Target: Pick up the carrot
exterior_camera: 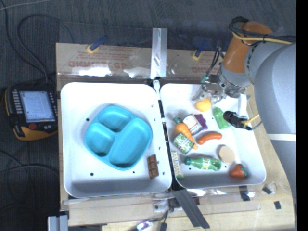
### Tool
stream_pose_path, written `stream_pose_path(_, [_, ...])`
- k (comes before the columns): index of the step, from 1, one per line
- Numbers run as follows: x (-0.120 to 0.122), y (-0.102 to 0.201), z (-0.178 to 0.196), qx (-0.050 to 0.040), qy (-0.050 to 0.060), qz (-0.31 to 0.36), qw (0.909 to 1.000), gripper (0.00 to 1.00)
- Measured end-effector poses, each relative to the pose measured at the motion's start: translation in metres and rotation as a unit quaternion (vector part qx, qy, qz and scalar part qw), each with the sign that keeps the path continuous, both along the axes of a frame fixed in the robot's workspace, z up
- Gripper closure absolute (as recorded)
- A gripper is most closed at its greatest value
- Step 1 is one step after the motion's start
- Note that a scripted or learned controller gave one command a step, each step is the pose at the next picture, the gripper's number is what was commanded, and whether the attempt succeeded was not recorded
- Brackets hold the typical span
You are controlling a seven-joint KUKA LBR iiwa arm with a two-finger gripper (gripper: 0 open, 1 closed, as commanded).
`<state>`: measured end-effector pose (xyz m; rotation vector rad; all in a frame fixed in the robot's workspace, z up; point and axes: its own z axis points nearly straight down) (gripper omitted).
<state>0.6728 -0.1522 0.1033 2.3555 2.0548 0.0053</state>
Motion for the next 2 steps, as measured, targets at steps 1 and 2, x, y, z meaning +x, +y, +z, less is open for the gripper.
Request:
stream_pose_path(1, [-0.06,-0.033,-0.007,0.0068,-0.005,-0.078,0.9969,1.0])
stream_pose_path(2, [-0.091,-0.012,-0.007,0.0065,-0.007,-0.236,0.9716,1.0])
